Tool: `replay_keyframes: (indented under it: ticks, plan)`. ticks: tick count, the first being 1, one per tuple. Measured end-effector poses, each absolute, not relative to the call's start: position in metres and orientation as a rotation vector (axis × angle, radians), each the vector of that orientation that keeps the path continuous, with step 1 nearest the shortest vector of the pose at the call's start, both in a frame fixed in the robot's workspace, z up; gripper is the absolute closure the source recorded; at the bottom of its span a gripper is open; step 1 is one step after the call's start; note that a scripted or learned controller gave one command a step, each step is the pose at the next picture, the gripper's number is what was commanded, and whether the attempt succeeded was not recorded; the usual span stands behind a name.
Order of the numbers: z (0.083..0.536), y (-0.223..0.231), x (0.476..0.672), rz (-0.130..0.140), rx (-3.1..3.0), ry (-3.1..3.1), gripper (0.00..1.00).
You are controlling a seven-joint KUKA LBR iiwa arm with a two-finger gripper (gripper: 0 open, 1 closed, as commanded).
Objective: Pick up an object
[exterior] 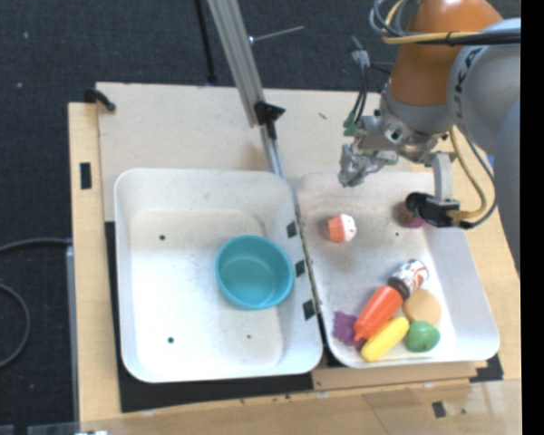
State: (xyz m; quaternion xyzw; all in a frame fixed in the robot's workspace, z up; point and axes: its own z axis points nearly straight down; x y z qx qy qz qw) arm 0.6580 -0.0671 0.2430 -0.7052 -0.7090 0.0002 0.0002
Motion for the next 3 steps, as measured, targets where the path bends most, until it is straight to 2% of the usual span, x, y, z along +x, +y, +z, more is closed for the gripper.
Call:
replay_keyframes:
  ticks: [1, 3]
  plan:
    - [0.252, -0.019, 0.660, -0.005, -2.214, -2.230, 1.00]
    - [0.235, 0.089, 0.653, 0.002, -2.213, -2.227, 1.00]
